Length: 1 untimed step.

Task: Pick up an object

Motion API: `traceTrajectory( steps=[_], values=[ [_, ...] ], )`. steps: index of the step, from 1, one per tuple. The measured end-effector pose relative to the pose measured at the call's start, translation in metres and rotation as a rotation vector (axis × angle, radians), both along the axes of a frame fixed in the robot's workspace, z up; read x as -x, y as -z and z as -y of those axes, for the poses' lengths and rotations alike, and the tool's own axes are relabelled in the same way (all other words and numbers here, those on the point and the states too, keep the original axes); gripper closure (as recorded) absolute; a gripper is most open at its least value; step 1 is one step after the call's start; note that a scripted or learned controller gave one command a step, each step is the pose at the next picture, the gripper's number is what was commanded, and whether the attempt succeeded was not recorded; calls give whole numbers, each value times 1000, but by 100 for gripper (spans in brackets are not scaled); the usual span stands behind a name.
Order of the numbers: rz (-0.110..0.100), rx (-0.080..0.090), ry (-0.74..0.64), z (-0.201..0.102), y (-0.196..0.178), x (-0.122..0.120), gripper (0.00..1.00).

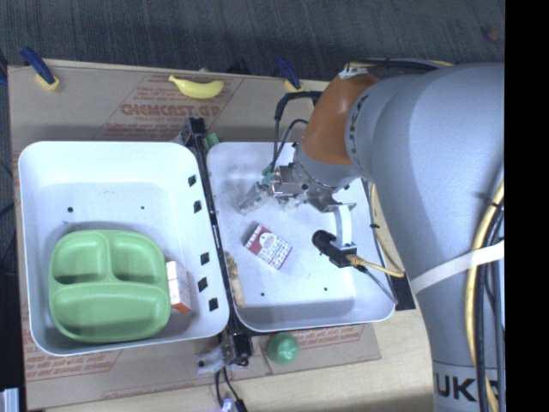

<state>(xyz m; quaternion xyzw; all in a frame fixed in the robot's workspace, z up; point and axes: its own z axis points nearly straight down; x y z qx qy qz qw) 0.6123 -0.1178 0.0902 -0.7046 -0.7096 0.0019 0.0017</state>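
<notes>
**Pincer over right bin, carton lies toward the near rim**

Pincer [256, 196] hangs in the upper-left part of my right bin [369, 303], low over the white floor. Spread or pressed together: cannot tell from this angle, too blurred. Nothing visibly pinched.

Closest pick is the red-and-white carton [268, 246], flat on the floor of the same bin. It sits near the pincer but apart from it, toward the bin's near rim and a touch to the view's right. Its long axis runs diagonally, from the view's upper left to lower right. My guess is the next move is a short shift toward the near rim, with the wrist turned so I close across the carton's short side.

Other options are worse. The green tray [107, 281] and the orange box [178, 287] touching its right edge are in the left bin [51, 157]. The banana [196, 85] and green ball [281, 347] lie outside both bins. Grasp not yet made.
</notes>
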Motion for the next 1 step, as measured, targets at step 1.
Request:
traceTrajectory(
  steps=[1],
  values=[
    [6,-1,2,-9,-43,-45,0]
  ],
)
